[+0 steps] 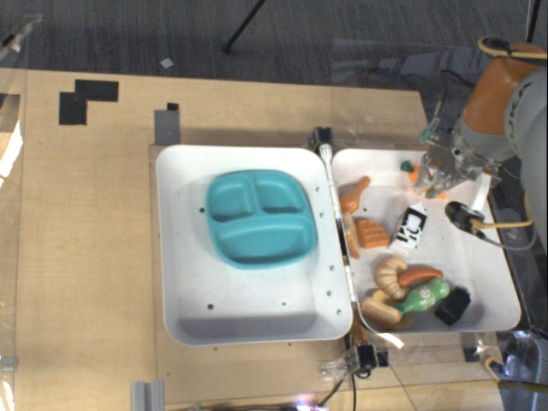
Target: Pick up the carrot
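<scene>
Camera view shows the carrot [413, 172] at the far edge of the right bin [501, 272], a small orange thing with a green top, partly covered by the gripper [437, 181]. The gripper hangs just over it, but how far the claw is open I cannot tell, and nothing is clearly seen between it. By my judgement the carrot is a light, stiff plastic toy with a smooth and rather slippery skin, so it is best to take it across the thick middle, not at the thin point.

In the same bin I count one chicken leg [353, 193], one bread slice [370, 234], one black-and-white card [412, 227], one croissant [390, 274], one sausage [419, 275], one green bottle [425, 296] and one black block [452, 306]. The left bin [184, 306] bears one teal tray [259, 216] with three compartments. There are two bins.
</scene>
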You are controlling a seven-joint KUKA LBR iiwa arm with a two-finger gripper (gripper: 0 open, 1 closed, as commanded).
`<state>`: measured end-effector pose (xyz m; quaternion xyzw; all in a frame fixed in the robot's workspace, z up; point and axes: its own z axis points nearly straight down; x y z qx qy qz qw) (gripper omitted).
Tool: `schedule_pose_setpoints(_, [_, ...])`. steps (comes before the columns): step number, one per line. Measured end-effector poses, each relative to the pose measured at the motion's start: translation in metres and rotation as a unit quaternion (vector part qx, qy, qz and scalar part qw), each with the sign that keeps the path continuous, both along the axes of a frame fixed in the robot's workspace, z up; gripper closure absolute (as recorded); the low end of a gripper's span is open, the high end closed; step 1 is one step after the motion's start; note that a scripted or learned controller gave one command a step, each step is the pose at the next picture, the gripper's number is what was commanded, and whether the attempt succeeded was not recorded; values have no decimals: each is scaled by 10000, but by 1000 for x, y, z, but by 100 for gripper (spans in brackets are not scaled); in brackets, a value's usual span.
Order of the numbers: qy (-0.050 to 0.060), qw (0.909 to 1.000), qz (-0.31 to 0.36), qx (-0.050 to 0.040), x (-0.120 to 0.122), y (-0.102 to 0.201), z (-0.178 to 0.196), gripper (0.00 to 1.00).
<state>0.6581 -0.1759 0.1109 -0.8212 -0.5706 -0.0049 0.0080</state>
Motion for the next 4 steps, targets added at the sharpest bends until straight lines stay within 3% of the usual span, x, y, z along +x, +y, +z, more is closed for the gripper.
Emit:
schedule_pose_setpoints(1, [-7, 10000, 1, -2, 0, 0, 0, 0])
schedule_pose_setpoints(2, [-128, 9996, 230, -83, -1, -13, -11, 0])
schedule_pose_setpoints(3, [-134, 9943, 1051, -122, 2, -16, -11, 0])
schedule_pose_setpoints(4, [-179, 9825, 1847, -157, -6, -19, -11, 0])
